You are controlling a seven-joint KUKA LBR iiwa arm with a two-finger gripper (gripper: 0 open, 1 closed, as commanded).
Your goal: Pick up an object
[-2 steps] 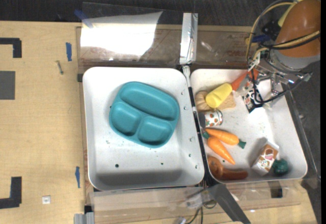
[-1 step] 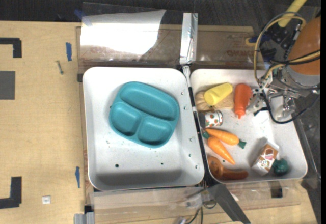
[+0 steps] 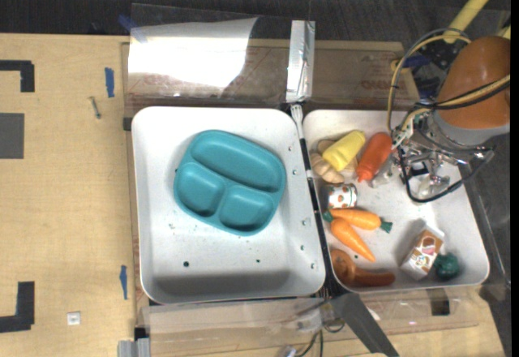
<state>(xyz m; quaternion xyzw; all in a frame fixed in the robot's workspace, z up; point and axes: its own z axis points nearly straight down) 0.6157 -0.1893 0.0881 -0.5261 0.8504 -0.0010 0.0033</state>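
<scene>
The right bin (image 3: 466,221) holds several toy foods. An orange-red bottle (image 3: 374,156) lies beside a yellow piece (image 3: 344,149) at its upper left, with a small white can (image 3: 343,197) below them. Two carrots (image 3: 357,221) lie near the middle and a brown sausage (image 3: 362,273) rests at the front edge. A small carton (image 3: 423,252) and a dark green piece (image 3: 447,267) sit at the lower right. My gripper (image 3: 425,170) hangs over the bin's upper right, just right of the bottle, with nothing seen in it.
The left bin (image 3: 162,258) carries a teal divided plate (image 3: 230,180). A clear plastic sheet (image 3: 190,59) and a taped strip (image 3: 300,63) lie behind the bins. Wooden bench (image 3: 57,209) spreads to the left. Yellow cables loop above the gripper.
</scene>
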